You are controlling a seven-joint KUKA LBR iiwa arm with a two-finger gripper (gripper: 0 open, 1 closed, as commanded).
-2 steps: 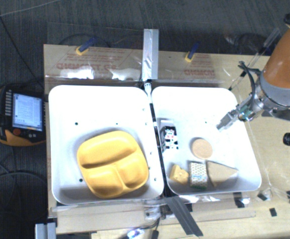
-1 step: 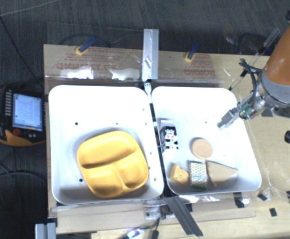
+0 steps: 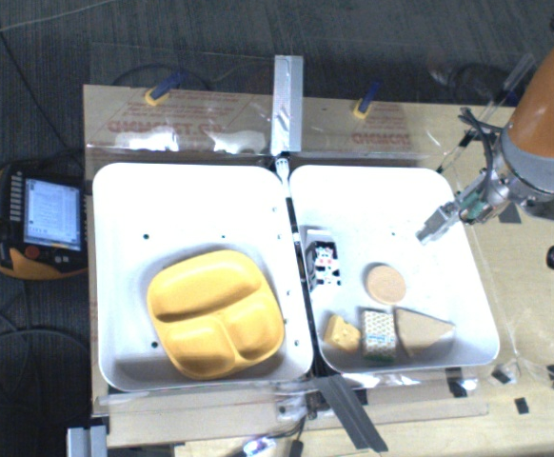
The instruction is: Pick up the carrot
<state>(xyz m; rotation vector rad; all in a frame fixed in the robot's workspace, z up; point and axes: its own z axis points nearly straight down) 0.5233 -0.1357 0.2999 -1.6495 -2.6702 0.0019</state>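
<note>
Tool [image 3: 441, 221] hung over the far right part of the right bin [image 3: 372, 184], close to its right wall, tilted down and to the left. It came off the grey arm [image 3: 529, 165], whose orange band sat at the frame's right edge. Too small and blurred in the view: I could not tell whether the tool was apart or together, and I made out nothing clamped in it or touching it.

Carrot: I could not identify it with any certainty. The closest match in colour was a round pale-orange disc [image 3: 385, 283], lying flat on the right bin's floor. It lay left of the tool and nearer the front edge, clearly apart from it.

Along the same bin's front wall I noted a yellow chunk [image 3: 342, 332], a small patterned box [image 3: 379, 332] just beside it and a tan wedge [image 3: 424, 329] touching the box. A small black-and-white item [image 3: 323, 263] sat against the divider side.

The left bin [image 3: 125, 198] held a yellow divided tray [image 3: 216, 311] near its front.

Both bins sat on a pale wooden counter [image 3: 515, 293]. A clear plastic sheet [image 3: 191, 127] was clipped along its far edge. The floor was dark carpet [image 3: 115, 17] with loose cables, and a handheld pendant [image 3: 41, 220] with a lit screen lay to the left of the counter.
</note>
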